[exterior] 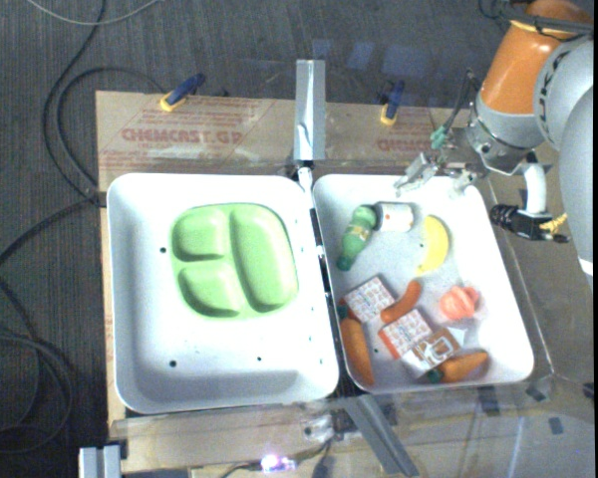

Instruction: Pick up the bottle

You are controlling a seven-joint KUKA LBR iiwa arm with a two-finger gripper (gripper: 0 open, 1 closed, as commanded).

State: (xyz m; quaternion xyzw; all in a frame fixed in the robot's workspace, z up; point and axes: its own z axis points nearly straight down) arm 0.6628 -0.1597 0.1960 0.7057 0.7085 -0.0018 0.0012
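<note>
A small green bottle (353, 234) lies on its side in the back left part of the right bin (513, 312), its narrow end pointing toward the front left. A white cylindrical piece (397, 216) lies against its upper end. My gripper (435, 175) hangs over the back rim of the right bin, to the right of and behind the bottle and apart from it. Its thin metal fingers (413, 178) are spread open with nothing between them.
The right bin also holds a yellow banana (435, 242), a sausage (402, 302), two orange carrots (356, 350) (462, 366), a red-orange fruit (460, 303) and small printed boxes (369, 294). The left bin (140, 366) holds a green divided plate (235, 259).
</note>
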